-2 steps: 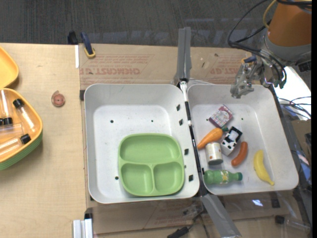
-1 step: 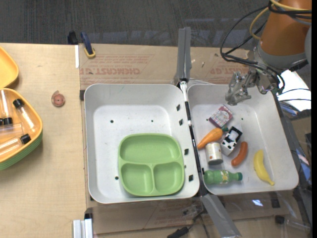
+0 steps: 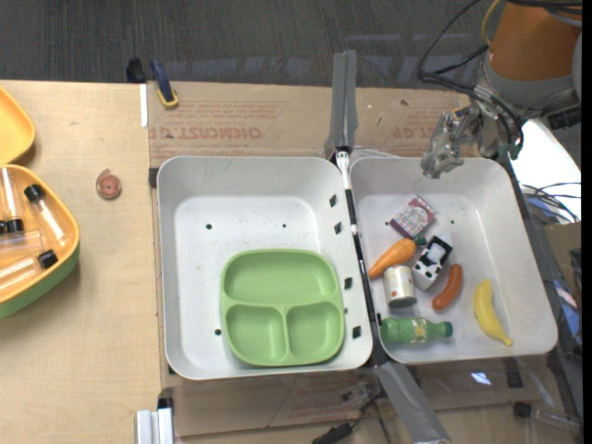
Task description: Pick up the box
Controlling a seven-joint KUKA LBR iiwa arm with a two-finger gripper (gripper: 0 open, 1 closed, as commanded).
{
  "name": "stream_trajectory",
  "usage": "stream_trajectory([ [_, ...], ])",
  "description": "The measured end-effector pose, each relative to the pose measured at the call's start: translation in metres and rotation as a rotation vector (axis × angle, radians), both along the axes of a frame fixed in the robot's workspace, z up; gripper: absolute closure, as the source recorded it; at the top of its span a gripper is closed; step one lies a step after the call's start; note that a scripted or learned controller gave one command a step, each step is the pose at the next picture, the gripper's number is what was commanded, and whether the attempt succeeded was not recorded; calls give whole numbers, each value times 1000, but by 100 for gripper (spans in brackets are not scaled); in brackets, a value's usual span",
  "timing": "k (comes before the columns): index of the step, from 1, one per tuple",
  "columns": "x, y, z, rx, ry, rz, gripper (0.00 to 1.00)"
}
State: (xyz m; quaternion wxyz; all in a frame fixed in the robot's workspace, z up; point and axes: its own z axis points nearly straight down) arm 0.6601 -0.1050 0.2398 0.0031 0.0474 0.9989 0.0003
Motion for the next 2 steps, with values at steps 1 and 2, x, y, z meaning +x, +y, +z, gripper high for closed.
stream_trajectory([
  [1,-9,-38,48,0,1,-269,100],
  [2,-12,-17,-23,0,3,-96,100],
])
